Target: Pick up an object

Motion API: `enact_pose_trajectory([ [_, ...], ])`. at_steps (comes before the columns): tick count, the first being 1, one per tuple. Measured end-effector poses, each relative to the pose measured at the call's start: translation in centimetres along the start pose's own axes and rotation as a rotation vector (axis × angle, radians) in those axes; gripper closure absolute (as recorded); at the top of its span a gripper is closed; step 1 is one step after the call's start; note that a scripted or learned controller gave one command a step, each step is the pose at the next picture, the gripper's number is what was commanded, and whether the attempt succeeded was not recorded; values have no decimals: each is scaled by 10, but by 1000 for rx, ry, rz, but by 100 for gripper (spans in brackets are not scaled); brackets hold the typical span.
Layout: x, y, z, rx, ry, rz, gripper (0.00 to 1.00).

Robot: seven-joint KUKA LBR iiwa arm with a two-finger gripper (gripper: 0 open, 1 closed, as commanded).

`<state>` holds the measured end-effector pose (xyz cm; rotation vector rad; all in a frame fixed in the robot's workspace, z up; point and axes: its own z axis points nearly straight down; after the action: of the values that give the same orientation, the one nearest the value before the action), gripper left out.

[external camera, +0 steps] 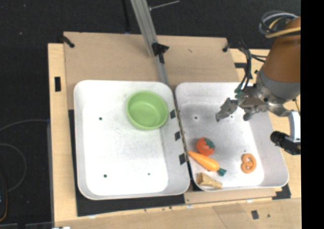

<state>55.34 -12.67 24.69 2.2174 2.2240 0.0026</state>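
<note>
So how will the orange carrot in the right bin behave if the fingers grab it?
The carrot looks long and tapered, so it may roll or pivot when pinched off-centre. Its smooth toy-like surface could be slippery. It lies against the tomato, which might get nudged too.

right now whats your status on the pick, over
End effector open, holding nothing, above the right bin. Tomato, carrot and pretzel lie below it, untouched. Green bowl in the left bin. Nothing in the way.

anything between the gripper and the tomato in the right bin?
Nothing. In the camera view, only bare white bin floor lies between the open gripper and the tomato. The carrot sits beyond the tomato.
</note>
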Motion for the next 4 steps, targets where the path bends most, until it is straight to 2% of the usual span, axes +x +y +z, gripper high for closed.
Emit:
enact_pose_trajectory([
  [1, 0, 0, 0, 0, 0, 1, 0],
  [3, -12, -15, 119, 7, -1, 4, 0],
  [4, -13, -15, 147, 3, -2, 5, 0],
])
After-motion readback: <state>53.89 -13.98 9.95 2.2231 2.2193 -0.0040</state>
